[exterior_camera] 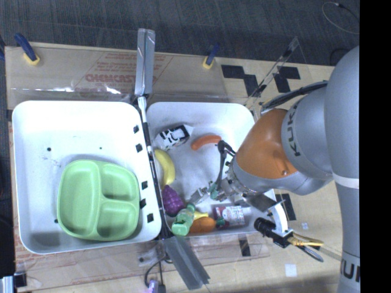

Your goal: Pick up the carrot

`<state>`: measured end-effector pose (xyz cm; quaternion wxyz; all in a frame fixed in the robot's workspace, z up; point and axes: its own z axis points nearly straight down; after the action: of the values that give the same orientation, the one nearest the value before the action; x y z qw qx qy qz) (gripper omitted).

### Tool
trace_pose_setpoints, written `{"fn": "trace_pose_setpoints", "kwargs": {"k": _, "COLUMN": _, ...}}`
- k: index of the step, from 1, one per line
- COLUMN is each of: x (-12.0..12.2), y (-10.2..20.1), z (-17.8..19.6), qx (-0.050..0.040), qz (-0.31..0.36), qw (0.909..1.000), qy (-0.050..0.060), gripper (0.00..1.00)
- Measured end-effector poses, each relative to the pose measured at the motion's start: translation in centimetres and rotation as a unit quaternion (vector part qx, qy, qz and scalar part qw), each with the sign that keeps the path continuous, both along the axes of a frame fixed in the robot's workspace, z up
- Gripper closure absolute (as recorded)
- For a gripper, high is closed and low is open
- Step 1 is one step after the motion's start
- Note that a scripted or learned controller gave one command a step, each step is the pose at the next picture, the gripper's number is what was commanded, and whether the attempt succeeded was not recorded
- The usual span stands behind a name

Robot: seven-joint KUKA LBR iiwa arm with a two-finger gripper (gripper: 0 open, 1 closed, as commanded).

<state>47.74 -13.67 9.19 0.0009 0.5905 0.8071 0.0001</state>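
Observation:
The carrot (203, 225), an orange body with a green end to its left, lies at the front edge of the right bin (201, 112). My gripper (208, 193) hangs low over the middle of this bin, a little behind and to the right of the carrot, just above it. The grey and orange wrist (269, 154) covers the bin's right part. Nothing shows in the gripper's grasp.
In the right bin lie a black-and-white toy (174, 135), an orange-red sausage shape (206, 141), a banana (164, 166), a purple fruit (171, 199) and a small bottle (233, 213) beside the carrot. A green divided plate (98, 199) rests in the left bin (36, 127).

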Motion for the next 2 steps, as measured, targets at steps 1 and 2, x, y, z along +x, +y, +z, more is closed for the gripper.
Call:
{"fn": "trace_pose_setpoints", "kwargs": {"k": 1, "x": 0.0, "y": 3.0, "z": 0.1, "qx": -0.0054, "qz": 0.012, "qw": 0.9999, "qy": -0.003, "gripper": 0.0}}
{"fn": "trace_pose_setpoints", "kwargs": {"k": 2, "x": 6.9, "y": -0.5, "z": 0.0, "qx": 0.0007, "qz": 0.068, "qw": 0.9977, "qy": 0.001, "gripper": 0.0}}
